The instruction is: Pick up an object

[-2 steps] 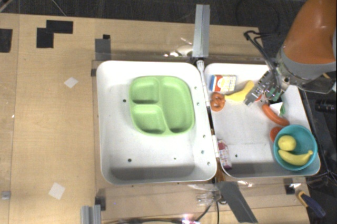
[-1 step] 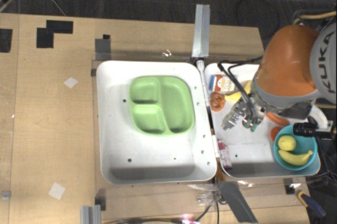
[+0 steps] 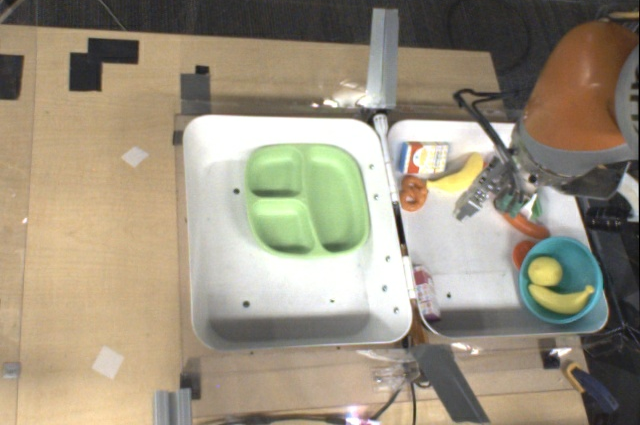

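Observation:
My gripper (image 3: 473, 202) hangs over the right bin (image 3: 470, 273), its metal fingers pointing down-left, just right of a yellow banana (image 3: 456, 176). Nothing shows between the fingers. A small white and orange carton (image 3: 424, 157) lies at the bin's far left, with an orange-red toy (image 3: 413, 193) below it. A blue bowl (image 3: 560, 280) at the bin's near right holds a yellow lemon and a second banana. An orange carrot-like piece (image 3: 527, 224) lies beside the bowl, partly under the arm.
The left bin (image 3: 215, 213) holds a green divided plate (image 3: 305, 199). A small dark red packet (image 3: 424, 289) lies at the right bin's near left edge. Metal brackets stand at the bins' far and near middle.

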Controlling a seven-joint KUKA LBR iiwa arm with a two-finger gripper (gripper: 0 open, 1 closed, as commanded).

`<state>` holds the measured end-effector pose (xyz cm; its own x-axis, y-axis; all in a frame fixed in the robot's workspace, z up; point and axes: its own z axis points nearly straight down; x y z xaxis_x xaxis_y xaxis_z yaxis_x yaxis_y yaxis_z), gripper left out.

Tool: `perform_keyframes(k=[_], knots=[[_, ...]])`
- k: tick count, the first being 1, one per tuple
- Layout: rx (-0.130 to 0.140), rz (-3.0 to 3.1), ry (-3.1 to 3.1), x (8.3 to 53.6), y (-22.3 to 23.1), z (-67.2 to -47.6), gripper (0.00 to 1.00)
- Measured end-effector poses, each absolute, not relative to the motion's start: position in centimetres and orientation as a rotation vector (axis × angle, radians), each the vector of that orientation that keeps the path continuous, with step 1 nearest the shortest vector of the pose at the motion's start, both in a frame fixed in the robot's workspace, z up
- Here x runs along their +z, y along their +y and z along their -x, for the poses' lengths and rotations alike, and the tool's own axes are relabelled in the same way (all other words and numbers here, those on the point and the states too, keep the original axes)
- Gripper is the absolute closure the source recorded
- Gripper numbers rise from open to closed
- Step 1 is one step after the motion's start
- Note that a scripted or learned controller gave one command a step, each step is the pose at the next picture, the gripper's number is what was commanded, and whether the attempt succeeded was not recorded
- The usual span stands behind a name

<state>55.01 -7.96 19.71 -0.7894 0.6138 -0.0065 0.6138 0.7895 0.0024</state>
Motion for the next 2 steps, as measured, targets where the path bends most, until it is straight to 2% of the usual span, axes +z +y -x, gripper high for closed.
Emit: perform_keyframes(k=[1, 2], knots=[[0.007, -1.19, 2.902, 18.5, -0.6, -59.0, 1.0], [0.005, -1.642, 2.67, 22.9, -4.8, -60.0, 1.0]])
